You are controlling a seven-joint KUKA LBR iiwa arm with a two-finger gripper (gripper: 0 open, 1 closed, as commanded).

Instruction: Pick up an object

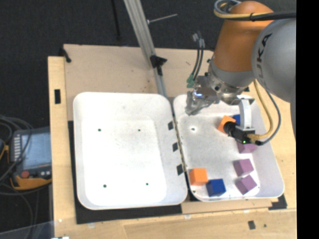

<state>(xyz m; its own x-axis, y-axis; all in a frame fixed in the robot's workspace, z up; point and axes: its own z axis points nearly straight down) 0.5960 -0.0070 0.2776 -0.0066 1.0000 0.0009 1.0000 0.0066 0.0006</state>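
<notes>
My gripper (193,105) hangs over the far left corner of the right bin (209,143), pointing down, with no object seen between its fingers. In that bin lie an orange block (199,176) and a blue block (216,187) near the front edge. Two purple blocks (243,166) (246,184) sit at the front right. An orange piece (228,123) and a small blue piece (236,119) lie partly hidden under the wrist, and a purple piece (246,146) shows just beyond them.
The left bin (124,148) stands beside the right one, parted by a black-clipped divider (175,146). A slanted metal pole (144,39) rises behind the bins. A pendant with cables (30,156) rests off the bench at left.
</notes>
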